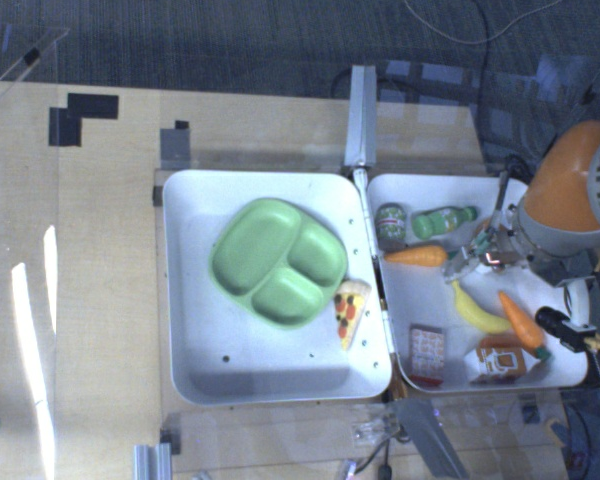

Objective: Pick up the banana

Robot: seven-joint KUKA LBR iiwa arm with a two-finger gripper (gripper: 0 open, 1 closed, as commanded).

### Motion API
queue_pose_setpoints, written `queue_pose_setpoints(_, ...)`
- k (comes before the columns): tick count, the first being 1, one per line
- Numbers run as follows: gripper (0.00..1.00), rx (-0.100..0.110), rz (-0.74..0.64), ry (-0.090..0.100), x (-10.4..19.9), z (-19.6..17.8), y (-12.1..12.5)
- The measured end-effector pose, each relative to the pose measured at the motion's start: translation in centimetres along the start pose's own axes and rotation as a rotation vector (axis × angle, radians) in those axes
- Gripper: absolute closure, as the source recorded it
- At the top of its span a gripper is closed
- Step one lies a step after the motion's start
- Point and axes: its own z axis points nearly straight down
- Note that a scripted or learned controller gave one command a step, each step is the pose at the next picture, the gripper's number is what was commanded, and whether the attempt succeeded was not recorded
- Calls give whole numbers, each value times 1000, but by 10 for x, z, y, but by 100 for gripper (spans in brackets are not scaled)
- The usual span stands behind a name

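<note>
From my console I take the right-hand shallow white bin (410, 380) as my landmark. Beside it on its left sits the second white bin (180, 298), holding a green three-compartment plastic plate (278, 261) and a small pizza-slice toy (350, 311) against the wall nearest my landmark. The grey arm with its orange band (578, 193) comes in over the landmark bin's right rim, and its two-finger gripper (472, 258) hangs near the bin's middle; I cannot tell how the claw stands. The short, curved yellow banana (478, 311) lies on the bin floor just below the gripper, its lower end close to an orange carrot (521, 320). A second carrot (416, 257) lies above it toward the left wall, with a green bottle (443, 220) and a small can (390, 224) along the far rim. A red packet (427, 350) and a brown carton (500, 361) crowd the near rim. Bare floor shows left of the banana.
</note>
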Motion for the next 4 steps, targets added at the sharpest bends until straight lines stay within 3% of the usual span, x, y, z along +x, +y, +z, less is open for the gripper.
queue_pose_setpoints(1, 0, 9, -29, 8, -37, 4, -22)
queue_pose_setpoints(2, 100, 2, -31, 8, -35, -8, -19)
queue_pose_setpoints(3, 100, 14, -277, 11, -33, -37, -26)
queue_pose_setpoints(4, 0, 14, -276, 11, -33, -37, -26)
